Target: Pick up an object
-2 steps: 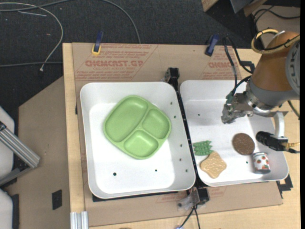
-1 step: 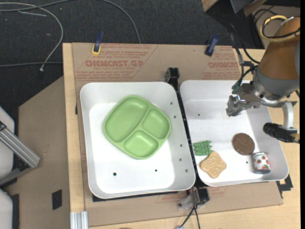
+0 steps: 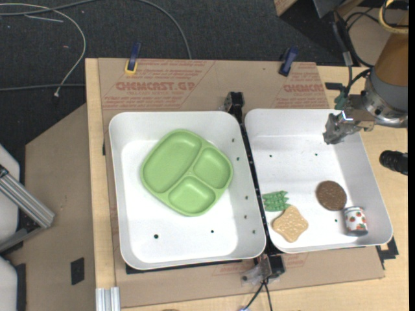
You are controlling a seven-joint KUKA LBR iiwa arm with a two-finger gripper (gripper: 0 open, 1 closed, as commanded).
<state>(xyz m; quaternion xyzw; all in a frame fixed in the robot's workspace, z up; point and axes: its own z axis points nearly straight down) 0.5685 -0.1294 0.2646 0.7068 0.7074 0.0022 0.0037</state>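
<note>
The right bin (image 3: 305,167) holds a round brown cookie-like disc (image 3: 331,195), a small white cup with red spots (image 3: 355,220), a tan cracker-shaped piece (image 3: 289,223) and a green leafy item (image 3: 275,200). My gripper (image 3: 336,133) hangs over the bin's far right part, well above and behind the brown disc. Nothing shows between its fingers.
The left bin (image 3: 130,238) holds a green divided plate (image 3: 187,172). Cardboard (image 3: 194,76) lies under both bins, with blue clamps (image 3: 133,56) at its far edge. Cables run across the dark floor behind.
</note>
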